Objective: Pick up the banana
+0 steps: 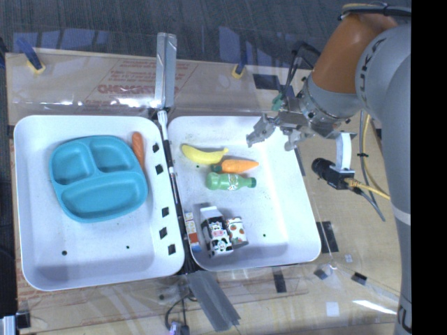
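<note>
The banana [202, 154] lies in the right bin [297, 208], its right tip touching a carrot [239, 165] just above a green bottle [230, 181]. It looks light, smooth and curved, best gripped mid-body. The pincer [274, 138] hovers released near the bin's upper right, over open floor.

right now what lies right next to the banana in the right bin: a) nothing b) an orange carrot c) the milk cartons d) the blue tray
b, the carrot lies against the right end of the banana in the right bin, with a green bottle just below them; the gripper hangs to their right, holding nothing.
</note>
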You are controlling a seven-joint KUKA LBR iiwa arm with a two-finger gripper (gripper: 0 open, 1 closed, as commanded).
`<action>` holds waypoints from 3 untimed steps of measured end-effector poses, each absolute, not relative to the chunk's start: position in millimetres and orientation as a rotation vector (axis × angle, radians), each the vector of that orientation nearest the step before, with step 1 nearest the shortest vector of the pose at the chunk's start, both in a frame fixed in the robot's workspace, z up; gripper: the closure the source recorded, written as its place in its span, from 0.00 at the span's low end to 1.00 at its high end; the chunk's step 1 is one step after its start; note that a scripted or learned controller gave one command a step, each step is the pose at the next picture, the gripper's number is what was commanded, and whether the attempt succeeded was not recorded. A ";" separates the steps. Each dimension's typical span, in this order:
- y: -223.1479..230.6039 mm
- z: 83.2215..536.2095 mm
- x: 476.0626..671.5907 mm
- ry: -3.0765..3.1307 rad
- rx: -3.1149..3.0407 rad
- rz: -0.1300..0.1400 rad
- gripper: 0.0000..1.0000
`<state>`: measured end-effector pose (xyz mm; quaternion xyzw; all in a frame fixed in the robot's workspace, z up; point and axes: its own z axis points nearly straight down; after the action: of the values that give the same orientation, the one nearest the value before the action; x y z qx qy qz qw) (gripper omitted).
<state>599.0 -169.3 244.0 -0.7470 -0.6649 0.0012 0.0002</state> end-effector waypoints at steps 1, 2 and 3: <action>-109.6 178.5 648.5 -1.990 -2.426 0.004 0.00; -98.4 103.5 657.0 -2.181 -2.262 -0.002 0.00; -90.6 91.7 637.3 -2.277 -2.159 0.004 0.00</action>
<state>637.3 -90.6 91.7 -0.6881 -0.7256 0.0012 0.0019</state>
